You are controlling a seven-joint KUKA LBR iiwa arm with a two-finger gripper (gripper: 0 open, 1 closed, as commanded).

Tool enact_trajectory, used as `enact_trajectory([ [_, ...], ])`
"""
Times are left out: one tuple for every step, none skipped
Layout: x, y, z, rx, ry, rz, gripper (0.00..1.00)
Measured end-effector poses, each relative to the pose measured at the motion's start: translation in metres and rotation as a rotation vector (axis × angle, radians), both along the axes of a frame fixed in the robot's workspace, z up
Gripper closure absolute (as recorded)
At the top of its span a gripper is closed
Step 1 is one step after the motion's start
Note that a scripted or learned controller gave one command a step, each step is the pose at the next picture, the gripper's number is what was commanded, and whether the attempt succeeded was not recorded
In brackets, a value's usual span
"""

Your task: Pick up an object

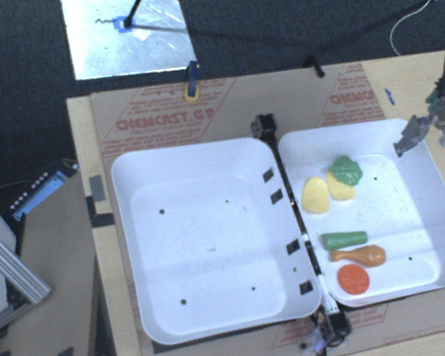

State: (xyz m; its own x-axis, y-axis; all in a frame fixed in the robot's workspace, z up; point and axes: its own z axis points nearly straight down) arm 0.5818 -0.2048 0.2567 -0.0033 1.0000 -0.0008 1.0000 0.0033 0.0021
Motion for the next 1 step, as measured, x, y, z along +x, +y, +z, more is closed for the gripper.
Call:
enact_trajectory([
  [0.0242,0.0074,-0.1049,0.002,0.004,0.004,0.0],
])
